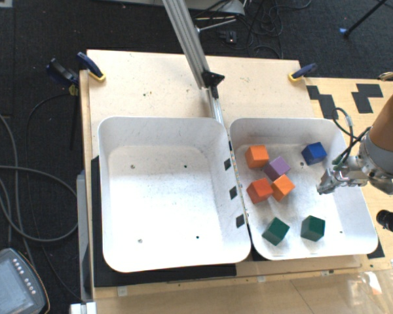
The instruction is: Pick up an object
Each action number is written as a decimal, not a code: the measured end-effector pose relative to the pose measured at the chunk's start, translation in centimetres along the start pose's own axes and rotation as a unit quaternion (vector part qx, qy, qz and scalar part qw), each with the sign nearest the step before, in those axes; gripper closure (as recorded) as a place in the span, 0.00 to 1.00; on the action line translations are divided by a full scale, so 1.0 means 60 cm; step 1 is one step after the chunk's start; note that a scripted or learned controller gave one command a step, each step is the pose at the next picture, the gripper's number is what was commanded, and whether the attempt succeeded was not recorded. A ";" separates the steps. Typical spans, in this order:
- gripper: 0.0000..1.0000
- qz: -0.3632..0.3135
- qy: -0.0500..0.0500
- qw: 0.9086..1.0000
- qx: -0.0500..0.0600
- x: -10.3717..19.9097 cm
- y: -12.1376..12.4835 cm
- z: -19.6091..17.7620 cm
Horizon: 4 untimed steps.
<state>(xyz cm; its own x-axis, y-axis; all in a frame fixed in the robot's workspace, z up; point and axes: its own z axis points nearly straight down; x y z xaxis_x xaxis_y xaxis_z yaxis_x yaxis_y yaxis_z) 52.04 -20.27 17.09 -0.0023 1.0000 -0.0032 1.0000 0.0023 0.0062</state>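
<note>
**Blocks in right bin, gripper at its right side**

Blocks sit in the right bin (pixel 354 237), landmark here. Orange block (pixel 257 156), purple block (pixel 278 168), red-orange block (pixel 260 190) & 2nd orange block (pixel 283 186) cluster toward its left wall. Blue block (pixel 314 152) sits nr the back rim; two green blocks (pixel 276 230) (pixel 312 227) nr the front rim. Gripper (pixel 327 185) hangs over bare floor nr the right wall, w/ nothing between its fingers; can't tell how far they're spread.
</note>
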 end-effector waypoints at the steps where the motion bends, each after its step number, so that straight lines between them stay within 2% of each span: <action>1: 1.00 -0.001 0.000 1.000 0.000 0.015 0.012 -0.088; 2: 1.00 -0.001 0.000 1.000 -0.001 0.014 0.015 -0.177; 3: 1.00 -0.003 0.002 1.000 0.003 0.111 0.049 -0.161; 4: 1.00 -0.003 0.002 1.000 0.002 0.196 0.062 -0.168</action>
<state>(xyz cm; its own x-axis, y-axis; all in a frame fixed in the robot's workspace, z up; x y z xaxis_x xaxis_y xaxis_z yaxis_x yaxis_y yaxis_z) 55.69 -8.45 27.13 -0.0088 1.0000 0.0006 1.0000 0.0088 0.0018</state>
